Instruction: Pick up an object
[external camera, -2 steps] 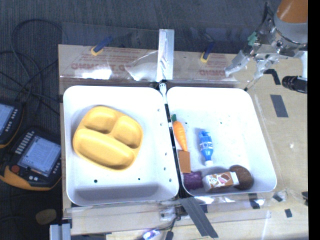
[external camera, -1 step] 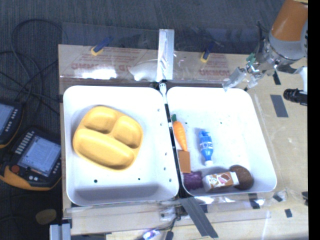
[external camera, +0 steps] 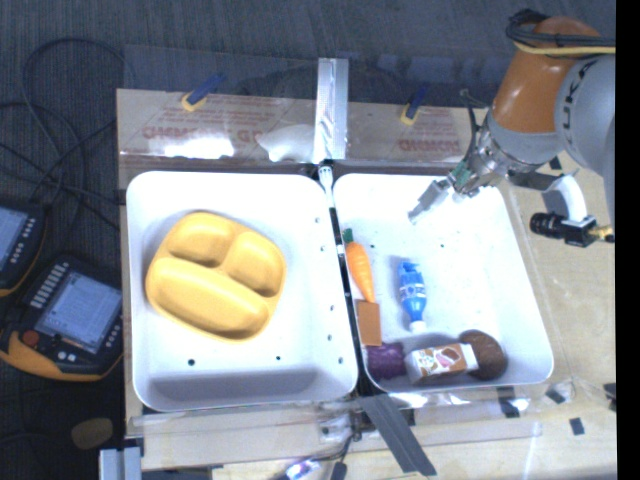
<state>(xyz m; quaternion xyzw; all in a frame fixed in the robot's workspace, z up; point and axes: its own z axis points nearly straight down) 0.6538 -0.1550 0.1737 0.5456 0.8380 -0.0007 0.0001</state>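
Note:
My gripper (external camera: 428,202) hangs over the far part of the right bin (external camera: 500,268), with nothing visibly in it. Nearer in that bin, along the left wall, lies an orange carrot (external camera: 358,268) with a brown block (external camera: 368,323) below it. A small blue bottle (external camera: 411,293) lies in the middle, well below the gripper. At the front edge sit a purple item (external camera: 385,357), a labelled bottle (external camera: 440,361) and a brown round object (external camera: 487,353). A large yellow loaf-shaped object (external camera: 213,273) lies in the left bin (external camera: 150,368).
The grey arm with its orange band (external camera: 535,78) comes in from the upper right. A clear plastic sheet with blue and yellow clips (external camera: 300,128) lies behind the bins. Handheld controllers (external camera: 60,308) and cables sit on the floor at the left.

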